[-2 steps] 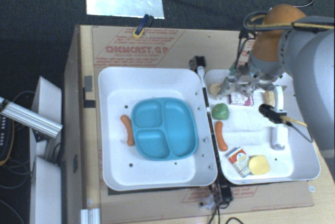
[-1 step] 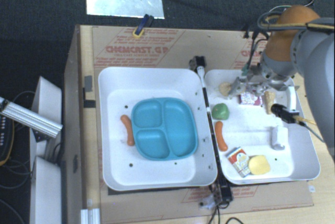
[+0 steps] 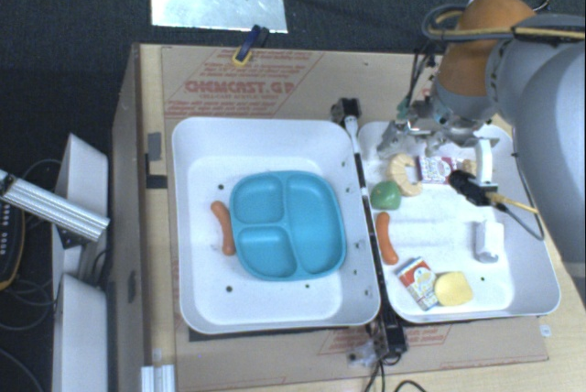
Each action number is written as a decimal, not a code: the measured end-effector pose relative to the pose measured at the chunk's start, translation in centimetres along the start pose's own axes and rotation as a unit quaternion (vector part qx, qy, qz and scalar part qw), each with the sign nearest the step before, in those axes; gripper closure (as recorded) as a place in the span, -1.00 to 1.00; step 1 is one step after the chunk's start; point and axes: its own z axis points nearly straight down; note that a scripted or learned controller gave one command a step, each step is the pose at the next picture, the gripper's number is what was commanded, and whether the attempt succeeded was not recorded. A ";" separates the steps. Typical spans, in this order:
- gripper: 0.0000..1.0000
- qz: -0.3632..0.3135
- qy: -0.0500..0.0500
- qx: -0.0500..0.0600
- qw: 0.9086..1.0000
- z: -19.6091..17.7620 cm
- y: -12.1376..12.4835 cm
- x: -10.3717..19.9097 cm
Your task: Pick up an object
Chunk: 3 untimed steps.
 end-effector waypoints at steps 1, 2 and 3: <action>-1.00 0.001 -0.001 -0.004 1.000 2.7 -1.5 -2.0; 1.00 0.000 -0.001 -0.006 1.000 1.5 -1.3 -2.0; 1.00 0.002 -0.001 -0.001 1.000 -11.1 -6.8 -3.2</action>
